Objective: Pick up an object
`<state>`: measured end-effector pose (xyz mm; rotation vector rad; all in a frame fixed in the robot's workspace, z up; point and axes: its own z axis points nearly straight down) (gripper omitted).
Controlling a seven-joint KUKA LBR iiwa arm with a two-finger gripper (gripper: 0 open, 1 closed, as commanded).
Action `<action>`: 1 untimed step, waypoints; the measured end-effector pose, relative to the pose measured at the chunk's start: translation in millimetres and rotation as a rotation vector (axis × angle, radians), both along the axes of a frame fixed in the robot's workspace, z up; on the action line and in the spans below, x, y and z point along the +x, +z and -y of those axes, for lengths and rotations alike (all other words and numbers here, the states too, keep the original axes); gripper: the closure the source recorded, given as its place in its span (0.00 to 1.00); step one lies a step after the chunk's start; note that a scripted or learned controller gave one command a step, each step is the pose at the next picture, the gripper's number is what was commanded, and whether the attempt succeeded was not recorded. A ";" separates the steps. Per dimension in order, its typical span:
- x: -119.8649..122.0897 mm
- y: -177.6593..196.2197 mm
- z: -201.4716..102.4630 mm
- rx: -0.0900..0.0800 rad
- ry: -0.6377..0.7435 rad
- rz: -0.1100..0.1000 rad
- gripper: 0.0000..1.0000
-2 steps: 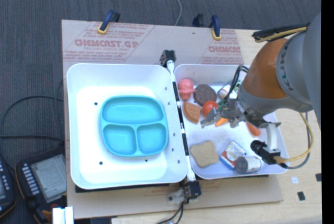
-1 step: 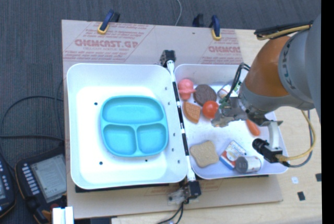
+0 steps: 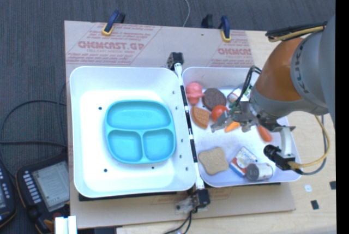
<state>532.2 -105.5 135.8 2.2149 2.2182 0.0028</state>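
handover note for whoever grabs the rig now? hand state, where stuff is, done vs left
Hand: low in the right white bin, over the toy-food pile; finger state unreadable, no object seen held.
Right bin: pink round toy, dark brown patty, red tomato-like piece, orange carrot-like piece, tan bread slice, small can lying on its side.
Left white bin: light blue three-compartment plastic tray.
Done: arm in position over pile.
Left: confirm a grasp, lift an object.

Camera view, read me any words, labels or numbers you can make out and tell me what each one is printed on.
"CHEMCAST GP": red print, upside down, on the brown board behind the left bin.
The same red print behind the right bin, partly cut off by the arm.
Small packet in the right bin: print too small to read.
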 end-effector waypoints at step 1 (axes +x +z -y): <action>24.8 -48.1 -4.0 0.002 -0.002 -0.005 0.00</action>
